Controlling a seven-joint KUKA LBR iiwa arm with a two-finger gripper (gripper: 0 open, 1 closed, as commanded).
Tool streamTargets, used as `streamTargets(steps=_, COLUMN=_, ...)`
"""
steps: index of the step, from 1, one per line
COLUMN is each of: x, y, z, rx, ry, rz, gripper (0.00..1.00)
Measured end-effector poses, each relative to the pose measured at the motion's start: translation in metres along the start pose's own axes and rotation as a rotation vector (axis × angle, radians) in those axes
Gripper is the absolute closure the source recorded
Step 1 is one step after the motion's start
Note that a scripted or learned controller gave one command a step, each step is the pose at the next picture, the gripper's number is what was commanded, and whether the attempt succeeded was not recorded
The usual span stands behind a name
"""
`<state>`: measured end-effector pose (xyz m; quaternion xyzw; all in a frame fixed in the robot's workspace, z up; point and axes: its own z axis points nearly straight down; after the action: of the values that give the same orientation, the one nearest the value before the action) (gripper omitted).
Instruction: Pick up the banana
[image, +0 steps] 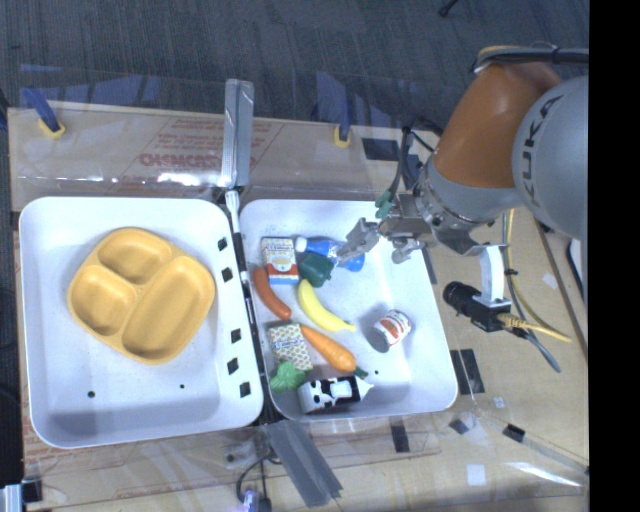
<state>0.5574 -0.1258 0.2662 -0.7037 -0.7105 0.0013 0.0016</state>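
Note:
The yellow banana (322, 308) lies in the middle of the right bin (432, 372), its tip near a dark green pepper (315, 268). My gripper (381, 243) hangs over the back of that bin, up and to the right of the banana and apart from it. Its fingers (358, 240) stand open with nothing between them. The grey arm with its orange band comes in from the upper right.
Around the banana lie a small carton (280, 255), a blue item (328, 248), a sausage (270, 292), a carrot (328, 347), a cracker (290, 343), broccoli (285, 377), a cow-print carton (335, 392) and a small can (393, 327). The left bin (50, 400) holds a yellow divided plate (142, 292).

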Motion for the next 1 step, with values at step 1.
streamTargets(steps=1, x=0.0714, y=-0.0126, z=0.0758, rx=0.000, ry=-0.001, rz=-0.133, gripper=0.00)
